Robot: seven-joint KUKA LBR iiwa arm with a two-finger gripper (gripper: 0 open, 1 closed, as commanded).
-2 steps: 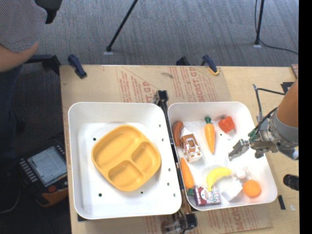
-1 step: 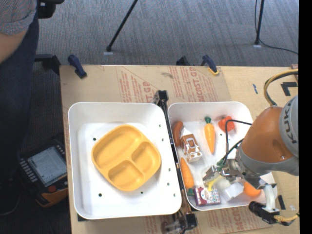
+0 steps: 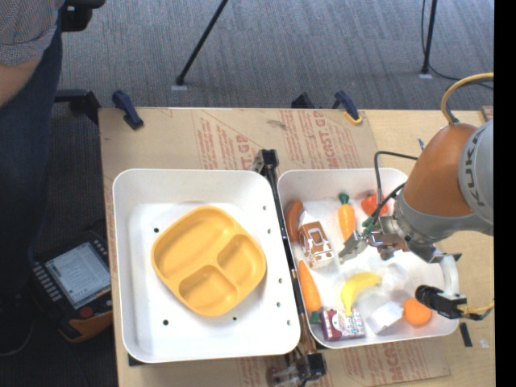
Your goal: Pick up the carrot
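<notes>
Two shallow white plastic bins sit side by side in the lower half of the frame, and the split looks deliberate: the left bin (image 3: 129, 216) carries just a yellow three-compartment plastic plate (image 3: 208, 260), a likely set-down spot, while the right bin (image 3: 387, 175) holds the jumble of toy food to pick from. The task's thing, a small orange toy carrot with a green top (image 3: 347, 218), lies in the upper middle of the right bin, roughly upright in the frame with its leafy end pointing to the top. A second, longer orange carrot-shaped piece (image 3: 310, 285) lies along the bin's left wall lower down, so either could be meant; the upper one is nearer the tool. The grey arm with its orange band enters from the right edge and bends down so that the two-finger gripper (image 3: 355, 244) hangs just below and right of the upper carrot, above a yellow toy banana (image 3: 357, 285). Its dark fingers appear slightly parted with nothing between them, though they are small and shadowed here, so that is a cautious reading. Beside the carrot on its left stands a white and brown toy carton (image 3: 316, 245), which narrows the room for a finger on that side.
</notes>
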